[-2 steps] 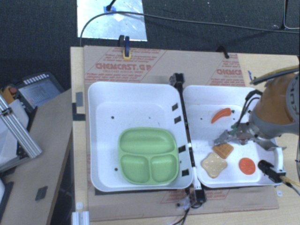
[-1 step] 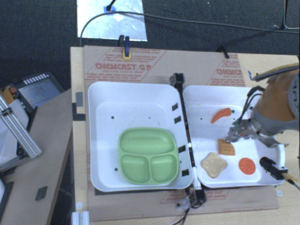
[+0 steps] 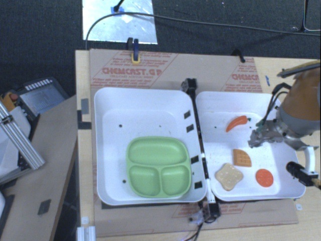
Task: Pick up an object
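Two white bins, side by side at frame centre. Left bin: one green divided plate (three compartments), lower middle, bare floor above it. Right bin: four small items, one each: beige bread slice at lower left, red round slice lower right, orange waffle square between and above them, orange-red pepper upper middle. Gripper sits over the right half, near the pepper; its grip state cannot be read.
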`<state>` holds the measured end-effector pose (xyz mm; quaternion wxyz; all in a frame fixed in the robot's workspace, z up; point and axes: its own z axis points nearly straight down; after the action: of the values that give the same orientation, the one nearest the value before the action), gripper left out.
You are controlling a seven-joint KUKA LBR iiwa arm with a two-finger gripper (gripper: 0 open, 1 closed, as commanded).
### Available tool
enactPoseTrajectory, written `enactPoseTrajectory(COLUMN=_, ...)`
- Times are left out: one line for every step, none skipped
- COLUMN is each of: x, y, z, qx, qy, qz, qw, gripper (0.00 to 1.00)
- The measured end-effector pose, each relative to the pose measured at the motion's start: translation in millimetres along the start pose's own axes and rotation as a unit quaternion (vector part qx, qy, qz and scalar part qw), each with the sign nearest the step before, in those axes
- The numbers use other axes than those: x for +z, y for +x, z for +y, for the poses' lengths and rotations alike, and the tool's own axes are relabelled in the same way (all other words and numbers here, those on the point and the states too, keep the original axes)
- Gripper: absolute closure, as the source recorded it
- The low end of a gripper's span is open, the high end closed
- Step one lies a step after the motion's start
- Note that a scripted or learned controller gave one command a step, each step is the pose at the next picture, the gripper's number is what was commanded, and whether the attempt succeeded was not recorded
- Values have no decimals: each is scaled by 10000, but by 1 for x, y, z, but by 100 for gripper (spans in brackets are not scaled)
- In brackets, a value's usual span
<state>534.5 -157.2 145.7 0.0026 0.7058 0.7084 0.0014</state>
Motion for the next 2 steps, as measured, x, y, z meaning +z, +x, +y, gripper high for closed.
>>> enactPoseTrajectory(x=-44, y=-2, z=0, qx=1, qy=-2, qz=0, qw=10000, gripper=100)
enactPoseTrajectory(x=-79, y=-2, z=2, qx=-1, qy=1, qz=2, qw=10000, gripper=100)
